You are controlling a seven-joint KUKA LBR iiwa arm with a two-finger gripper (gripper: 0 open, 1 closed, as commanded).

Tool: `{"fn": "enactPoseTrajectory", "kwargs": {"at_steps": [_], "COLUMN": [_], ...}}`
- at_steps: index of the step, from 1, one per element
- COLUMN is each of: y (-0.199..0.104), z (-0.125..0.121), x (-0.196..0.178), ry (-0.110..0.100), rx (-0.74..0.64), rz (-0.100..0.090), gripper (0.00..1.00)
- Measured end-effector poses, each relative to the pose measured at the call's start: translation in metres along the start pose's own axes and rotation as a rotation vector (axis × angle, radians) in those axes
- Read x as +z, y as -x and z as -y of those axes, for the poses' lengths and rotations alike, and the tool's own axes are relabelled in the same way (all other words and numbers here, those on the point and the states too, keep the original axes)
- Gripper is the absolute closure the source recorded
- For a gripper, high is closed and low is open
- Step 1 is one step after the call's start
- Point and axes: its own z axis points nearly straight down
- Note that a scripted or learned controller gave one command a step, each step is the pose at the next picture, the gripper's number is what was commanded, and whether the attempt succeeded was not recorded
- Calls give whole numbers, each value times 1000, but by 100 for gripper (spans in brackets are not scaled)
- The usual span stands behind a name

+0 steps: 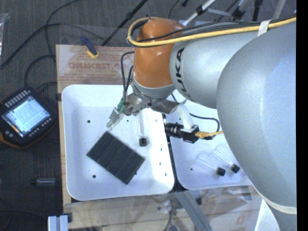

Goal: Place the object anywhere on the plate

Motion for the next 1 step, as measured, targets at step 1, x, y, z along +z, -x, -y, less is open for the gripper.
{"fn": "enactPoseTrajectory", "kwargs": {"at_steps": [1], "y": [0], "z": [0], "x": [-8], "ry": [-1], "rx": [0], "rz": [0], "gripper": [100]}}
